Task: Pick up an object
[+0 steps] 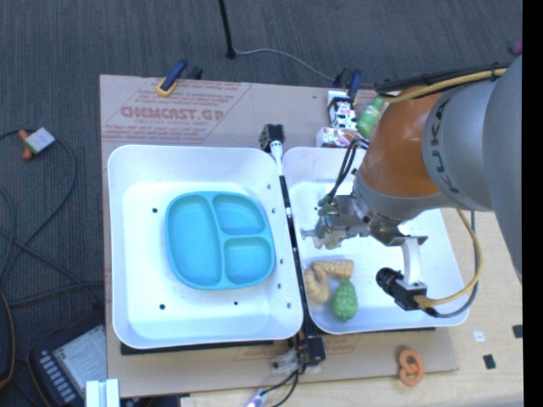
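We see the gripper low inside the right bin, just above the corn cob, though we cannot tell how it is set. Beside the corn cob lie a green plush toy and a tan piece. Left of it, a blue divided plate rests in the left bin.

left bin: blue plate | right bin: corn, green toy | arm above
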